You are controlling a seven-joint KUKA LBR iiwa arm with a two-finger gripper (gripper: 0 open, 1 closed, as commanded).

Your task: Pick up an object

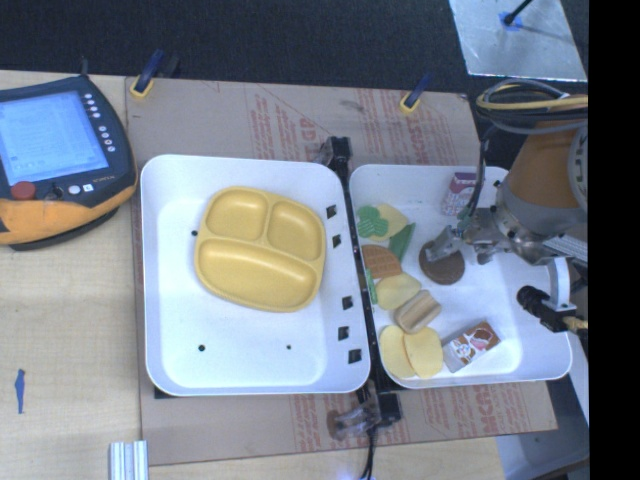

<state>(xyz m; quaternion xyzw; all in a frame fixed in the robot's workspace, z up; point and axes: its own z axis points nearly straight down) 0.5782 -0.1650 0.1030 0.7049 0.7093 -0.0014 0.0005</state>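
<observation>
Reaching in from the right, our gripper [447, 250] sits low in the right bin [520, 368], touching a brown round cookie [442, 266]. How wide it is, we cannot tell. Left bin [170, 348] holds a yellow divided plate [262, 248].

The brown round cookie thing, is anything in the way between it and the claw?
Nothing visible is in the way. The claw is right at the brown round piece in the right bin. The other toy foods lie further left, off to the side.
</observation>
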